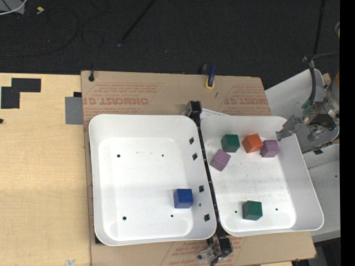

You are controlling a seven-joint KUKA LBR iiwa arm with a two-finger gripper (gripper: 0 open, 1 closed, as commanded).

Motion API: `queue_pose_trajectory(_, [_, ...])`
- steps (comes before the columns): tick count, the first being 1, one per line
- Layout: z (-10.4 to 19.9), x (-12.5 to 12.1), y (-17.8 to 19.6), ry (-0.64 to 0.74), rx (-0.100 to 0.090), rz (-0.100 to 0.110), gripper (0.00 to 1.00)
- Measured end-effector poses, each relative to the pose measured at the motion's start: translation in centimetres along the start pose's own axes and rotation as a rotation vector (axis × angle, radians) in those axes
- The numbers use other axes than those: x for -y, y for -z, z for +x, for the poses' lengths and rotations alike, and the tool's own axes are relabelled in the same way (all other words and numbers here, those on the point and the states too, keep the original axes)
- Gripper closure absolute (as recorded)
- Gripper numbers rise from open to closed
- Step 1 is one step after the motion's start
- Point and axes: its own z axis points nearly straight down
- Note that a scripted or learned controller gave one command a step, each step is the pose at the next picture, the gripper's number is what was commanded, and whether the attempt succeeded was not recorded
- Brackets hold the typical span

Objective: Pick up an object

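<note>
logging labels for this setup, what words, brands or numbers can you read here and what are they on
"GEMCAST. G.P." or close to it: red print on the cardboard sheet under the bins, upside down and blurred, so the spelling is uncertain.
The same red print repeats to the right on the cardboard, too blurred to read fully.
More red print at the cardboard's near edge: unreadable.
The blocks and the bins carry no text.
</note>
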Motion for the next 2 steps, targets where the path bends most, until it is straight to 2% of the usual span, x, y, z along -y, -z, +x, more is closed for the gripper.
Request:
queue_pose_trajectory(1, [0.0,0.0,1.0,0.001,0.000,0.000,1.00])
queue_pose_trajectory(2, [3.1,-6.7,4.4,0.005,0.001,-0.006,1.00])
